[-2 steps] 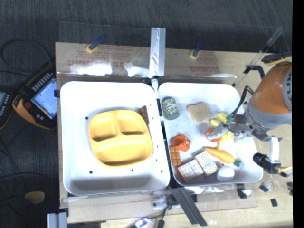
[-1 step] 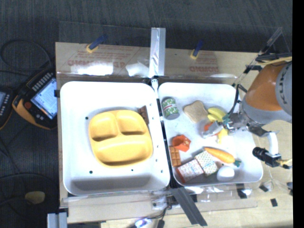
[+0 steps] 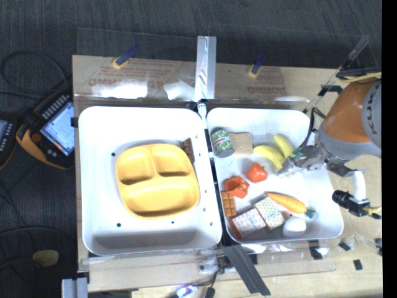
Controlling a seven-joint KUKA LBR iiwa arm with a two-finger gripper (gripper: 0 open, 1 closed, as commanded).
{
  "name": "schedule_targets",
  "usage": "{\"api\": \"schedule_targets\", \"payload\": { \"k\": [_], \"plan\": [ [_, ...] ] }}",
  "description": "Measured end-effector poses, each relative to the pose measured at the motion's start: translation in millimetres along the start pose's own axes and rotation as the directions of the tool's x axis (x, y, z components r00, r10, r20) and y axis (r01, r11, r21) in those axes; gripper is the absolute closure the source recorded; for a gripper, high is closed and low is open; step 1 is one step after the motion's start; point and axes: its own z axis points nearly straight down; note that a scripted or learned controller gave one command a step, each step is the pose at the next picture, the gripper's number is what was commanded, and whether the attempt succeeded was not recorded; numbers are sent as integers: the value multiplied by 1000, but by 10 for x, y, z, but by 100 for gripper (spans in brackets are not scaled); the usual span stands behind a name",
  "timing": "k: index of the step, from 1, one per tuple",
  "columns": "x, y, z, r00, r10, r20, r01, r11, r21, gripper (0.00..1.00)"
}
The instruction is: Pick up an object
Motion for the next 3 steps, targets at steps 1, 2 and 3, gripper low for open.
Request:
{"api": "schedule_targets", "payload": {
  "k": [1,2,3],
  "plan": [
    [-1,-2,1,1000,0,0,0,1000,0,0],
    [-39,451,89,977,213,-11,-213,977,9,0],
    [-95,425,31,976,219,-2,-219,976,7,100]
  ]
}}
